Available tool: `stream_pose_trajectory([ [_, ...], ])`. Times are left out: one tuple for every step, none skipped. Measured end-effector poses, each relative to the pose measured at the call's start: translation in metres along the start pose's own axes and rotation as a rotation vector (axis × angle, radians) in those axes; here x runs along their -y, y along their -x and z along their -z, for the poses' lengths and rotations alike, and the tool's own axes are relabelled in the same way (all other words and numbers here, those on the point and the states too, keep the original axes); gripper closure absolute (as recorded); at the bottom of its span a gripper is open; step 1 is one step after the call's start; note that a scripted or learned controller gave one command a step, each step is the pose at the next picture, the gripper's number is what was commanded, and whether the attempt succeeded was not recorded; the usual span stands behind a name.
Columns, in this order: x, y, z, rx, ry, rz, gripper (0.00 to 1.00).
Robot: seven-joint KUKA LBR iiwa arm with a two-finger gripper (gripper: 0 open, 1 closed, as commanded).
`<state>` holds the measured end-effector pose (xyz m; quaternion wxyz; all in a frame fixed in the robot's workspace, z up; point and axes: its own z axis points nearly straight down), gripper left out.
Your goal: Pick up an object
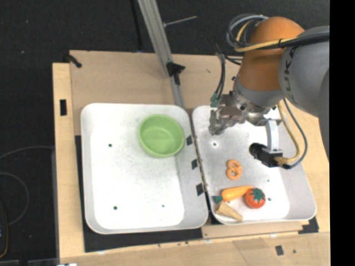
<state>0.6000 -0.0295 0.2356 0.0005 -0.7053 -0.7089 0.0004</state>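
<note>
The surface (127,73) is a pale wooden board, set against a dark, nearly black floor with a few thin cables faintly visible at the left. A slim metal post (158,37) slants up from the surface's far edge, near its middle. Two shallow white bins lie side by side on the surface: the left bin (111,204) and the right bin (294,204), their inner rims touching. The grey arm (302,60) with its orange band reaches in over the surface's far right corner. A green bowl (161,136) sits upright in the left bin's far right part. The end effector (217,125) hangs over the right bin's far left corner, apart from every object; whether it is wide or narrow I cannot tell. Along the right bin's near edge lie a red toy tomato (255,198), an orange toy carrot (237,193) just beside it, and a tan cone-shaped piece (229,211). A small orange pretzel-like piece (234,169) lies nearer the bin's middle.
</note>
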Motion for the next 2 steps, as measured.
stream_pose_trajectory([
  [0.024, -0.047, -0.007, -0.001, 0.0, 0.001, 1.0],
  [0.048, -0.085, -0.009, -0.001, 0.001, 0.001, 1.0],
])
